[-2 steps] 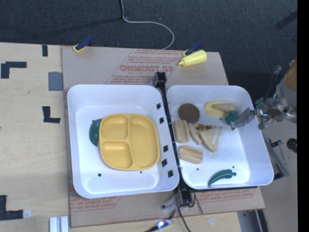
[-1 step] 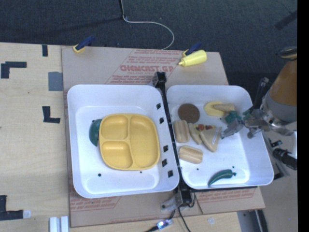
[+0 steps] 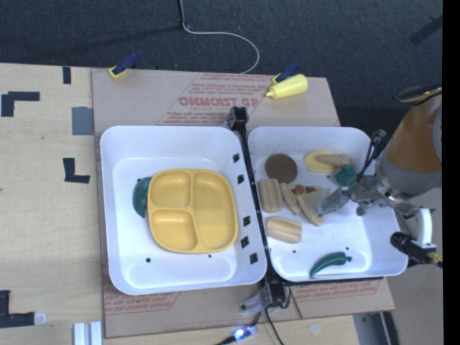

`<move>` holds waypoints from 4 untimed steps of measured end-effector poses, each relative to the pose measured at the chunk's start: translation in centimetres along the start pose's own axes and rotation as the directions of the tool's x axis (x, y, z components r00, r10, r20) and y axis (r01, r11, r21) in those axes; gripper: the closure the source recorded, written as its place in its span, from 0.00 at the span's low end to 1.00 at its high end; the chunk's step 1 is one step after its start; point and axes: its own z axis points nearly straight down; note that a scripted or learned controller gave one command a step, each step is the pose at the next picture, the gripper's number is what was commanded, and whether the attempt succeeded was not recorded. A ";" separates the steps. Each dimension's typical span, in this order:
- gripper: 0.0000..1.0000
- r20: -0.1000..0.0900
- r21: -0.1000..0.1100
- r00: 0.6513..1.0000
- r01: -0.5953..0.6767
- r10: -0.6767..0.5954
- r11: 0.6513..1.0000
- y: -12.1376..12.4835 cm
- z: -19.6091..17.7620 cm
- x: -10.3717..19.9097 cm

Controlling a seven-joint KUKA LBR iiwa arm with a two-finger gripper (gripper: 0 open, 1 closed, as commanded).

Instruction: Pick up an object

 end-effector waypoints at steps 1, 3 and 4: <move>0.00 0.002 -0.005 1.000 0.000 0.000 1.000 0.0 5.2 0.1; 1.00 0.002 -0.008 1.000 -0.001 0.001 1.000 0.3 -0.4 0.1; 1.00 0.003 -0.009 1.000 -0.001 0.001 1.000 0.3 -4.7 -0.4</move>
